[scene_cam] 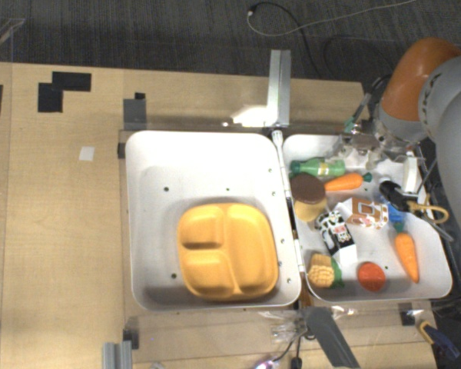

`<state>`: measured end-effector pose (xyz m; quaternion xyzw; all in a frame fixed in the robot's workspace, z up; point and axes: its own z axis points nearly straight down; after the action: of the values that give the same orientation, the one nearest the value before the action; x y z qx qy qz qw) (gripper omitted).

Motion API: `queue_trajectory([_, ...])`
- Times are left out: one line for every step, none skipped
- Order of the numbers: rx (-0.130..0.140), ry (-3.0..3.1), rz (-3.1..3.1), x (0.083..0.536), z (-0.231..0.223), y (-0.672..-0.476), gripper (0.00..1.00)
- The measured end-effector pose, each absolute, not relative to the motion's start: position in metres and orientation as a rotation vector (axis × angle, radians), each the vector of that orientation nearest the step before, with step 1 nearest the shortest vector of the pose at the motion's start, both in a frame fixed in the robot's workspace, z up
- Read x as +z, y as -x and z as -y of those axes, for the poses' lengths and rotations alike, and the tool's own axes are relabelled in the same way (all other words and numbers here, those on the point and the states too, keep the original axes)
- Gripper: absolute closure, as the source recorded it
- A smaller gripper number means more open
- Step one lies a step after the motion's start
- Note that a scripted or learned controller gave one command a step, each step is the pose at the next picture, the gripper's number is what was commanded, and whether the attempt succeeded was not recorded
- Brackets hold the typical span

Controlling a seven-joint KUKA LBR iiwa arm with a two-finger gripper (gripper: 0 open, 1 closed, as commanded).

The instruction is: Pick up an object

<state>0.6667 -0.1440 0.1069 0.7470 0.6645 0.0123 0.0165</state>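
Camera view: the hand (366, 146) hangs over the right bin's (438, 283) upper edge, beside a glossy green bottle (316, 166) and a tapered orange carrot (343, 183); its grip I cannot tell. Left bin (150, 206) holds a smooth yellow divided tray (227, 248), bare floor around it.

1. A robotics lab or test cell; a wooden bench (54, 229) bears two shallow white bins (207, 148) fixed side by side with metal brackets (280, 91);
2. black cable (330, 21) trails over dark carpet (138, 21) past the bench's far edge;
3. a grey-and-orange industrial arm (426, 83) reaches in.
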Motion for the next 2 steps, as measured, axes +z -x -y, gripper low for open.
queue_trajectory([0.038,-2.25,-2.133,0.107,0.138,-0.636,0.0])
queue_trajectory([0.008,-2.245,-2.186,0.088,0.171,-0.615,0.0])
